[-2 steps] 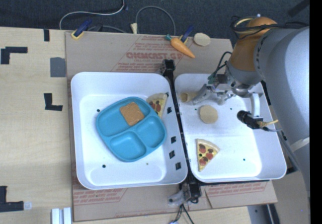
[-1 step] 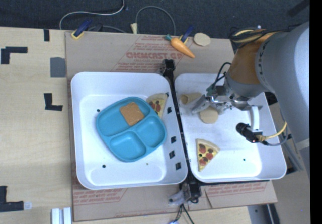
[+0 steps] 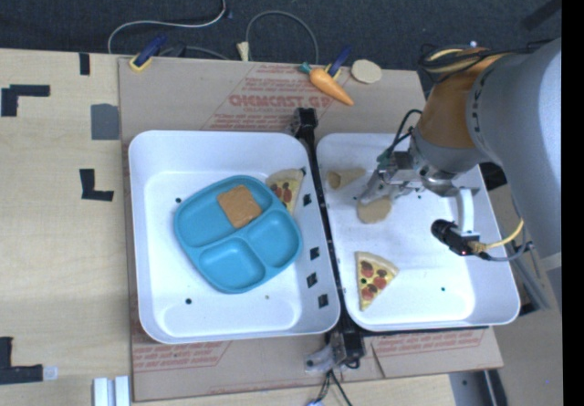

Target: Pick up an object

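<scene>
Reaching into the right bin [image 3: 493,304], we are hovering our gripper [image 3: 381,187] low over a tan cookie-like piece [image 3: 373,210]; we cannot tell whether anything is gripped, so we are judging the pick not yet done. The centre divider [image 3: 319,213] is lying near, while a pizza slice [image 3: 372,277] is sitting well apart, leaving open floor.

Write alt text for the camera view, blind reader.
A grey arm reaches from the right, its gripper low over a tan cookie piece in the right bin, near a pizza slice. The left bin holds a blue divided plate bearing toast.
</scene>
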Tool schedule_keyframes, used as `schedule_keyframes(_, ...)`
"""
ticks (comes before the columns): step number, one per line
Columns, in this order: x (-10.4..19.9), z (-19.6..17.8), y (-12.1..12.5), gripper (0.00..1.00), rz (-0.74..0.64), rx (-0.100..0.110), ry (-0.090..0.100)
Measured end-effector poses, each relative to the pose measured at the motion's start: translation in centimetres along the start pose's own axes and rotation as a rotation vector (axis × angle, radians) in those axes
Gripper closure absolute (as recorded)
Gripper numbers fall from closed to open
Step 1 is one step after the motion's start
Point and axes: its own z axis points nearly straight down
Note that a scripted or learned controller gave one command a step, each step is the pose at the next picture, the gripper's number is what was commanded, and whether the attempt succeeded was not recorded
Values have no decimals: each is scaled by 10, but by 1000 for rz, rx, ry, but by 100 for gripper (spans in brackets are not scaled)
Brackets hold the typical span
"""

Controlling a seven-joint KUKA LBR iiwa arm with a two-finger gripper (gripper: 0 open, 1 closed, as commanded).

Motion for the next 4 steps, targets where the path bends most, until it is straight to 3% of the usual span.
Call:
schedule_keyframes(1, 53, -123, -30, 100, -6, -5, 5)
schedule_keyframes(2, 101, -101, -19, 100, -5, 8, 5)
schedule_keyframes(4, 152, -121, -16, 100, -4, 7, 4)
